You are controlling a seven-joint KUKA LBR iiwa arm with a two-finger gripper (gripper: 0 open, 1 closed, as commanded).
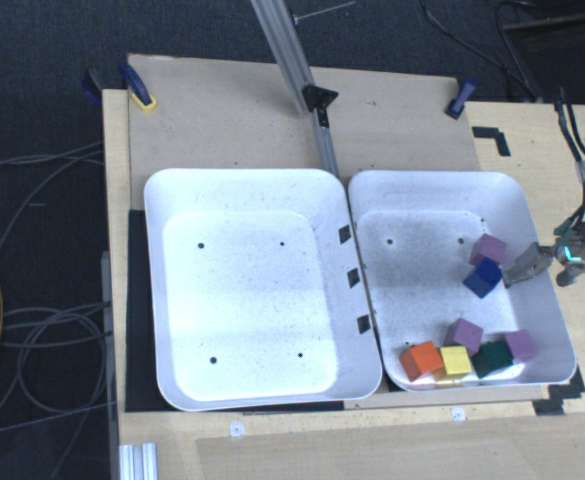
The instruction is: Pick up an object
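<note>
Gripper (532, 261) state unclear, just right of blue cube (483, 277): prob. light, rigid, grip flat opp. sides.

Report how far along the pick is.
Nothing looks lifted yet. The gripper sits at the right bin's edge beside the blue block and a purple block. Its hold can't be made out. Grasping and raising a block remain.
</note>
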